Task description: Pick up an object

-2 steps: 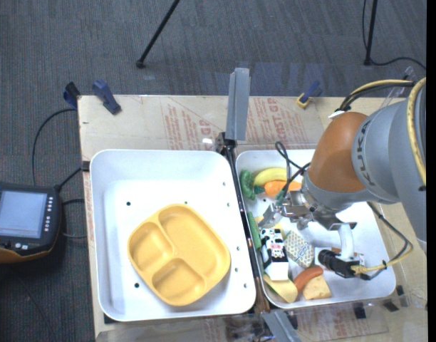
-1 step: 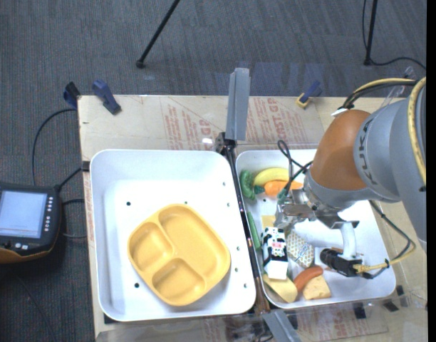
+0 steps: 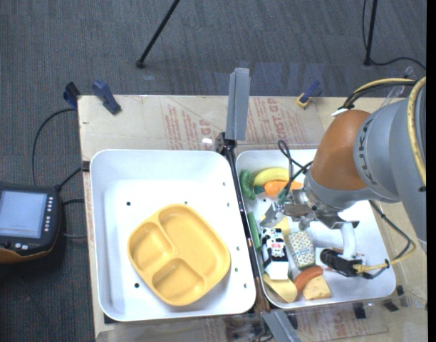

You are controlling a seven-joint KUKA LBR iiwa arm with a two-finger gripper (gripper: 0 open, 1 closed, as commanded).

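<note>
The arm point(image 3: 375, 155) comes in from three o'clock, its orange band bulging over the right bin point(image 3: 384, 251) and the wrist bent down toward the bin's middle. The gripper point(image 3: 283, 218) hangs low over the pile of toys, just above a black-and-white cow-patterned block point(image 3: 276, 249); its metal parts blur into the clutter, so I cannot tell how its fingers stand or whether anything sits between them.

Nearest, at the bin's six o'clock edge, lie a pale yellow wedge point(image 3: 283, 289) and a tan slice point(image 3: 317, 288) with a red piece point(image 3: 308, 274) touching it. Just beyond them sit the cow block and a speckled white packet point(image 3: 301, 247). A thin green stick point(image 3: 254, 230) runs along the bin's nine o'clock wall. At the twelve o'clock end rest a yellow banana point(image 3: 271, 176), an orange piece point(image 3: 276, 188) just under it and a dark green item point(image 3: 246, 182) beside it.

The left bin point(image 3: 111, 191) holds a yellow divided plate point(image 3: 178, 254), lying flat toward its six o'clock side, with three compartments.
</note>
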